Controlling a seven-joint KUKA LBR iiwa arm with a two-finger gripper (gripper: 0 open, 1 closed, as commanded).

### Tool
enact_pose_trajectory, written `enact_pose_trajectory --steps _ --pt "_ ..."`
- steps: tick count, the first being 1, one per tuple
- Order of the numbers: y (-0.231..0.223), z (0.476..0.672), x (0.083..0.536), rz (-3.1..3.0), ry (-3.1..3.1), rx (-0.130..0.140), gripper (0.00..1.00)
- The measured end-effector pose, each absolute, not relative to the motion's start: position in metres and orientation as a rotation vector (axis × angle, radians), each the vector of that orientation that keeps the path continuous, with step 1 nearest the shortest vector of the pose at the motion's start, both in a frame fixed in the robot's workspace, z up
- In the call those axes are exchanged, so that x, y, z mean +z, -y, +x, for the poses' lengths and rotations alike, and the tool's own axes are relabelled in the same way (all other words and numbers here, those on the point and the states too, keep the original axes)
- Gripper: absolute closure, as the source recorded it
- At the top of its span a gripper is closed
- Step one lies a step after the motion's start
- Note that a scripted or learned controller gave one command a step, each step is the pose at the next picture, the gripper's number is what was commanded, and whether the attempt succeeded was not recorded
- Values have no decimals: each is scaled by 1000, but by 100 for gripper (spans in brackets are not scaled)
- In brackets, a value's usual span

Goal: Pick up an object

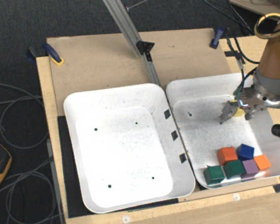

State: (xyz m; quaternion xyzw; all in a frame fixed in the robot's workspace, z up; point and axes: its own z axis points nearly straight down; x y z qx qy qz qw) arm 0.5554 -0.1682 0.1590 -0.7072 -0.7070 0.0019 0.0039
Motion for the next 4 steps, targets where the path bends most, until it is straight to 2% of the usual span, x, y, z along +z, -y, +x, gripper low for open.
enact_pose_trajectory --steps 1,2,4 --pt "167 554 106 -2217 2216 5 0" --pt "168 557 120 -2222 2222 -3 100" --pt "164 563 203 -2223 2227 -5 100"
